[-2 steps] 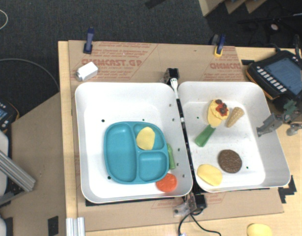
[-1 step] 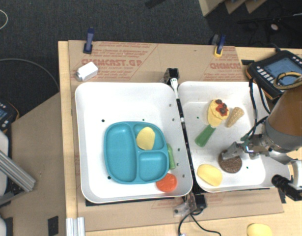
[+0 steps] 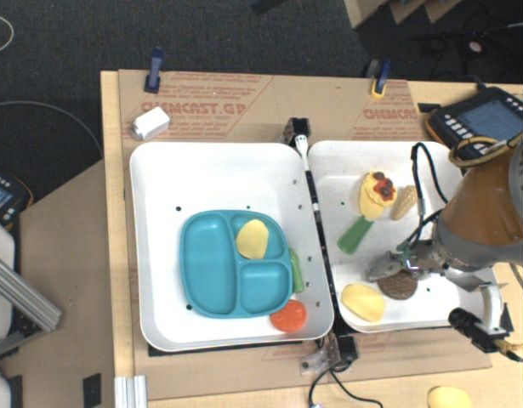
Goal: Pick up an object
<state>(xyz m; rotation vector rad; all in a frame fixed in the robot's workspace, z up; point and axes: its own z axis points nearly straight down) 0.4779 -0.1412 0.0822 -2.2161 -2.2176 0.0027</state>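
My gripper (image 3: 387,268) hangs low in the right bin (image 3: 329,177); how my jaws stand I cannot tell. A brown disc (image 3: 400,286) lies just beneath, a yellow piece (image 3: 362,303) beside it, a green-handled toy (image 3: 355,232) beyond.

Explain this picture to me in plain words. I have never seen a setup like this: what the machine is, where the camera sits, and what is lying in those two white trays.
One camera looks down at a slant on a bench with two white bins. The robot arm, grey with an orange band, reaches in from the right. Its claw is low in the right bin, just above a brown round piece; whether it grips anything is unclear. That bin also holds a pale yellow piece, a green-handled toy and a yellow toy with a red top. The left bin holds a blue divided tray with a yellow piece in it, and an orange piece beside the tray.
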